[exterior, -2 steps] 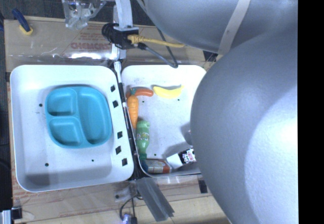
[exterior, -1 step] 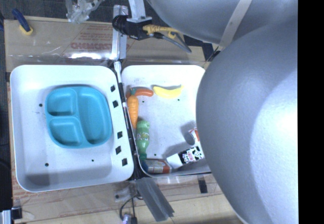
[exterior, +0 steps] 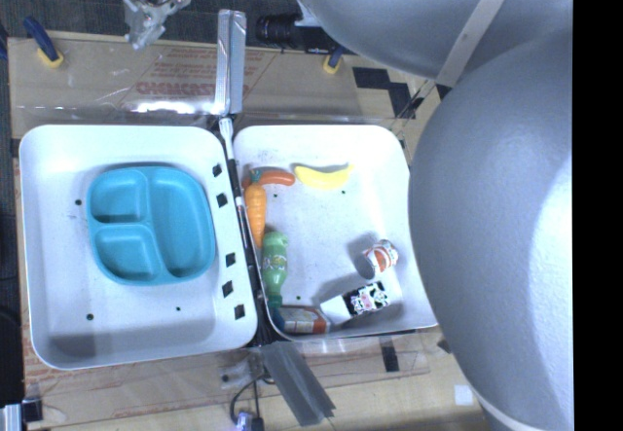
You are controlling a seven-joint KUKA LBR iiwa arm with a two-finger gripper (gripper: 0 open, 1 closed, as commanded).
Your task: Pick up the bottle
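A green bottle [exterior: 274,262] lies on its side along the left wall of the right bin [exterior: 389,152], below a carrot [exterior: 255,210]. A second small bottle with a red label [exterior: 304,322] lies at that bin's front edge. My gripper [exterior: 146,16] hangs at the top left of the camera view, beyond the back rim of the left bin [exterior: 39,254], far from both bottles. Nothing shows between its fingers.
In the right bin lie a banana [exterior: 321,175], a red-orange item [exterior: 273,177], a can [exterior: 381,257] and a black-and-white carton [exterior: 364,301]. A blue divided tray [exterior: 151,223] sits in the left bin. The arm's big grey body covers the right side.
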